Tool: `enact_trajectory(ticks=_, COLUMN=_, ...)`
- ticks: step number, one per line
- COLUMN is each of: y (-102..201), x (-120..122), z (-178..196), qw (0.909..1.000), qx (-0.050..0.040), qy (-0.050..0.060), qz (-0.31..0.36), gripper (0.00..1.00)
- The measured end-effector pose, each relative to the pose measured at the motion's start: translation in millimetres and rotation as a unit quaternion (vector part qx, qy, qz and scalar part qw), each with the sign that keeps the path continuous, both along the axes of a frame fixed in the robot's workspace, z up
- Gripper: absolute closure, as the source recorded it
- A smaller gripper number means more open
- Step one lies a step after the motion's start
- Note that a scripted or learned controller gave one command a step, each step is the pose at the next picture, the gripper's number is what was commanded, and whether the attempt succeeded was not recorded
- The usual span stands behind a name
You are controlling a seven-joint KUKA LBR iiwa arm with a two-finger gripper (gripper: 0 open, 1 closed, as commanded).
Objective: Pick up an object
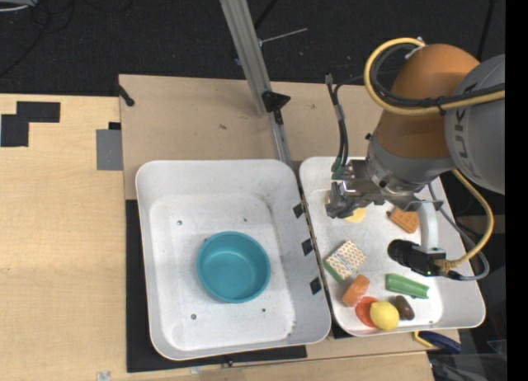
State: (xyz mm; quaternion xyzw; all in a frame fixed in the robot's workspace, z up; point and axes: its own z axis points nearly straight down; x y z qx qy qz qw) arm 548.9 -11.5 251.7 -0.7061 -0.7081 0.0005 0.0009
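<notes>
Down in the right bin (452, 305), the gripper (340, 204) sits low near the bin's far left corner, close to the wall it shares with the left bin (177, 293). Whether it is open or closed I cannot tell from this slant, and nothing can be seen clamped in it. A small yellow piece (356, 216) lies just at its near side, partly tucked under the gripper body; contact between them cannot be made out. The piece is pale yellow, flat and small, its outline half hidden.

Just to the right of it lies an orange-brown wafer (404, 221), near the bin's middle. Toward the near edge the floor is crowded: a chequered block (346, 259) tilted beside the left wall, an orange piece (355, 289) below it, a green oblong (407, 285), then a red piece (365, 312), a lemon (384, 315) and a dark brown piece (405, 308) close together by the near rim. Bare floor shows at the near right corner.

The left bin holds a teal bowl (233, 266), upright, near its middle, with wide bare floor around it on all sides.
</notes>
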Motion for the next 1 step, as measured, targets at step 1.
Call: enact_trajectory(ticks=1, y=43.8, x=22.3, z=-15.4, qw=1.0, qx=-0.0001, qy=0.0, qz=0.0, gripper=1.0)
